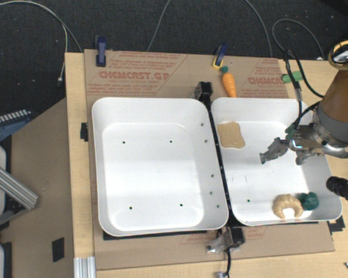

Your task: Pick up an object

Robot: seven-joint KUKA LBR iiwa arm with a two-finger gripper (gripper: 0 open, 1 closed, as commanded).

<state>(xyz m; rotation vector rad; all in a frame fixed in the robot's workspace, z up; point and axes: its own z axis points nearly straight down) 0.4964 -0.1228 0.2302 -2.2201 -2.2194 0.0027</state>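
- I see the left shallow white plastic bin [156,167] beside its twin.
- In the right white bin [261,207]: a flat tan slice [230,135] upper left, a pale croissant-shaped piece [287,206] touching a small green lump [308,200].
- My gripper [285,152] hangs above that bin, fingers spread, grasping nothing.

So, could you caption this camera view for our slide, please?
Gripper above the right bin holding bread slice, croissant.
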